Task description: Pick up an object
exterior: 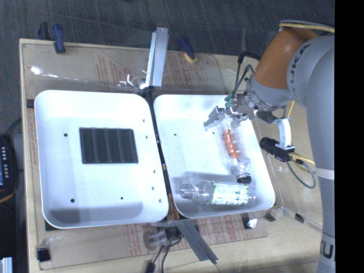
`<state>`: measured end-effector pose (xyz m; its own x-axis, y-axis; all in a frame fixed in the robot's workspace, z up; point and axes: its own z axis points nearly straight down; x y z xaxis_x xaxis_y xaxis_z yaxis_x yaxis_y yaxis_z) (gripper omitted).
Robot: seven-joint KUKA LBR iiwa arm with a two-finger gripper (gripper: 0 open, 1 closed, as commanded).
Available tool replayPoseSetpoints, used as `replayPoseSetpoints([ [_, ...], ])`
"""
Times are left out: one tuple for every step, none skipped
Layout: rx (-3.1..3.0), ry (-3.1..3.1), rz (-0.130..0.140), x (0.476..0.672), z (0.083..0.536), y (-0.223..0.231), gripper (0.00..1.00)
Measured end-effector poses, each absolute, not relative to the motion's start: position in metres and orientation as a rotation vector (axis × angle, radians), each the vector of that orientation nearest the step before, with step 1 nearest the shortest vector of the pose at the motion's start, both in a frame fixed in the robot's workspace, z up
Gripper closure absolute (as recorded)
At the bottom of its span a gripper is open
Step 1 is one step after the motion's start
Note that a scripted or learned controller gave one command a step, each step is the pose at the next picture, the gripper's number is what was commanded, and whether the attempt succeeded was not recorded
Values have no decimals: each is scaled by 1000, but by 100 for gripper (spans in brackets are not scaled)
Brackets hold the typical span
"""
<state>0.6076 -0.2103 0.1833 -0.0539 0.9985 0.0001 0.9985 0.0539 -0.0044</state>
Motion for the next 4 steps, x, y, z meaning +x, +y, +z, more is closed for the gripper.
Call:
replayPoseSetpoints([
  [-2074,-2354,3,582,195,-209,0],
  [-1940,-2472,1,601,187,-208,0],
  [-1890,-2510,1,620,255,-211,0],
  [-1681,-2652,2,611,210,-209,0],
])
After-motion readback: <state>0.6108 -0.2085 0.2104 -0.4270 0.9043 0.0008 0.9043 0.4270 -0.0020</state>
